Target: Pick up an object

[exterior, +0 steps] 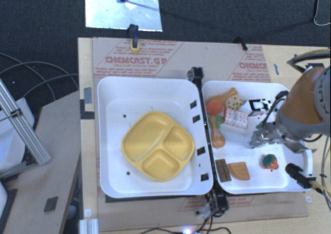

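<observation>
Two white bins side by side on the bench. Left bin (pixel 111 124) has a yellow divided tray (pixel 158 146), three compartments, sitting roughly mid-bin and turned at an angle. Right bin (pixel 248 184) holds the small stuff: a tomato-like red/orange piece (pixel 214 107) at far left, w/ a tan drumstick-shaped piece (pixel 227 96) just beyond it and a cookie-like round w/ dark specks (pixel 234 102) touching that; a white box w/ red print (pixel 236 120) just right of the tomato; a small green bit (pixel 218 122) beside the box; a long tan piece (pixel 217 136) running toward the near side along the left wall. Nearer: a dark brown bar (pixel 223 170) at the near-left corner, an orange wedge (pixel 239 170) just right of it, and a small red-and-green strawberry-like item (pixel 269 161) further right, apart from the others. Arm comes in from the right, orange band over the bin's right edge. Gripper (pixel 260 137) is low over mid-right of the right bin, just far-left of the strawberry, not touching it; nothing seen between the fingers, can't tell if they're spread or closed. Black-and-white marker (pixel 258 105) on the bin floor past the gripper.
</observation>
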You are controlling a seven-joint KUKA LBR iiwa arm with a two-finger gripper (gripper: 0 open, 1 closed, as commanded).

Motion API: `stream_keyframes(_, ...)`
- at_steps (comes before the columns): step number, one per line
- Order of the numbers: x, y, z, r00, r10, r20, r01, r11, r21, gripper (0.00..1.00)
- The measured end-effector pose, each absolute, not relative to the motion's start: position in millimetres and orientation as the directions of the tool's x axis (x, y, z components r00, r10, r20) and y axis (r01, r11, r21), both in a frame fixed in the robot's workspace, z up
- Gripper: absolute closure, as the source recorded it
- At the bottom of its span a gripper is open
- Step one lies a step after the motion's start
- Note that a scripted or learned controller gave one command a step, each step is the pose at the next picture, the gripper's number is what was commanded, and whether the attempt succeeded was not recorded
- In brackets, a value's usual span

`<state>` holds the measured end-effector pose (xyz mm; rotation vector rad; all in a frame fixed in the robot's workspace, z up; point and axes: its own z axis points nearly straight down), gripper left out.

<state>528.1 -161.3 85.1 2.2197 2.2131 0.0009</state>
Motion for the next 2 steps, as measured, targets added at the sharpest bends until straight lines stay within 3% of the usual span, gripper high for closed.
stream_keyframes(1,527.0,-157,84,-0.001,1.0,-0.001,1.0,0.001,0.002,0.0)
stream_keyframes(2,507.4,-210,90,0.003,1.0,-0.003,1.0,-0.003,0.002,0.0)
